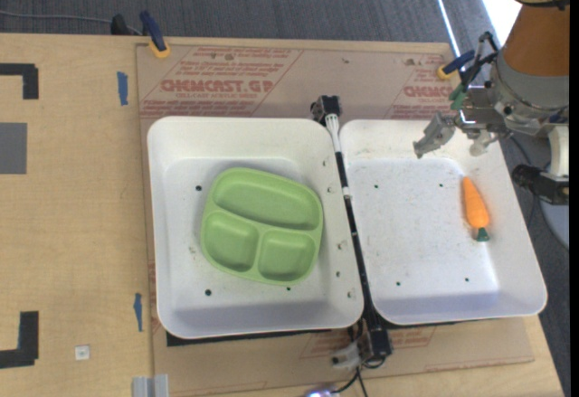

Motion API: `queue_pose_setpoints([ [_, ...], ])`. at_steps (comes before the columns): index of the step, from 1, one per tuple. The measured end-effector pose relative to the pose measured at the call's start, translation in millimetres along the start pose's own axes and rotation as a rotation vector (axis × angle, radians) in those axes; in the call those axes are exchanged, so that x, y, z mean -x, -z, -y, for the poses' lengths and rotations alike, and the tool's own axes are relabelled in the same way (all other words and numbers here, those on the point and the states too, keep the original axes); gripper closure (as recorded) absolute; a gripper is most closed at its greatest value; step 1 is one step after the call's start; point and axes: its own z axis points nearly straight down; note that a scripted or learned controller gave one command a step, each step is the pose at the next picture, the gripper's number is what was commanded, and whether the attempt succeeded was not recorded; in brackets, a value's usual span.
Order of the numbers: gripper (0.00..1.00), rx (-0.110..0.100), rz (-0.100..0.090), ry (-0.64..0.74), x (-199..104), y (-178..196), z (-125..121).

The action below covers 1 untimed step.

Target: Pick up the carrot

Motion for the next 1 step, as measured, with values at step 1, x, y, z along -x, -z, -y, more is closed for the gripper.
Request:
queue_pose_setpoints([
  [1, 0.0, 0.0, 0.0, -0.001, 74.6, -2.0, 31.3],
])
